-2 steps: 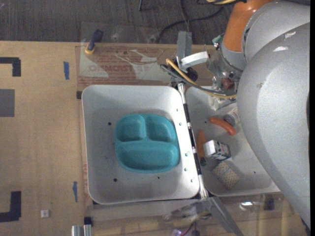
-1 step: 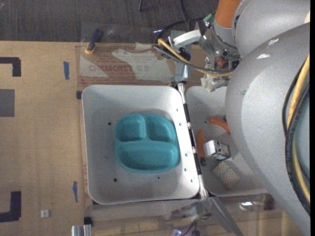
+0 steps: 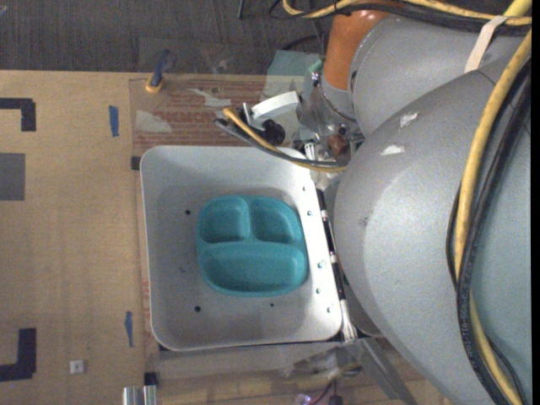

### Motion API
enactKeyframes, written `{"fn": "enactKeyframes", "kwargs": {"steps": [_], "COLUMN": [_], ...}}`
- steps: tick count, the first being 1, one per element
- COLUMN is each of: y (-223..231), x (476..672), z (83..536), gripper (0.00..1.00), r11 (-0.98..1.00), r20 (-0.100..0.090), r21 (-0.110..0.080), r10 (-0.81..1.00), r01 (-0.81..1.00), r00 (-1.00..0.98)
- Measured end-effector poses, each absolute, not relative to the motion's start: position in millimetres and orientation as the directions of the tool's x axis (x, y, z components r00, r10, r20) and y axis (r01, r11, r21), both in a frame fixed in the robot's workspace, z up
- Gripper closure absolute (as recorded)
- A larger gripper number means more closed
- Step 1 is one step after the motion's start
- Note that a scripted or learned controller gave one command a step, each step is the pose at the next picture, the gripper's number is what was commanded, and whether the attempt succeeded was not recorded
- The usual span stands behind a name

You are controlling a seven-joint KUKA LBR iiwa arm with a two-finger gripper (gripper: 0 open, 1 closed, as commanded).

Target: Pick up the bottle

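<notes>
one teal tray (image 3: 251, 245) (in bin (image 3: 169, 192))

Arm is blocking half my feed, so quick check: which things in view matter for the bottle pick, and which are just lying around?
For the job:
arm, reaching in over the bench
No bottle can be made out.

Just lying about:
teal divided plate in the white bin
blue tape on the bench

Big grey arm (image 3: 439, 192) looms in from the right, orange band (image 3: 359, 24) up top, yellow cables looped along its side.
</notes>
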State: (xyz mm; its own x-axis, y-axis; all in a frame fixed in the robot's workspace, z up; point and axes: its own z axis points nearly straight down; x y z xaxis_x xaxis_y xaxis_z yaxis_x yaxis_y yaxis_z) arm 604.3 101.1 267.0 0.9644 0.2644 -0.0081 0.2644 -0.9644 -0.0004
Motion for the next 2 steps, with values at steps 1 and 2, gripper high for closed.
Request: {"fn": "enactKeyframes", "kwargs": {"steps": [1, 2], "y": [128.3, 171.6], "x": [606.0, 655.7], "z": [295.9, 302.1], "gripper": [1.00, 1.00], "r11": [-0.979, -0.980], "r20": [-0.006, -0.005], "r21": [0.002, 0.002], "r10": [0.204, 0.198], "r01": [0.204, 0.198], "r00": [0.979, 0.980]}}
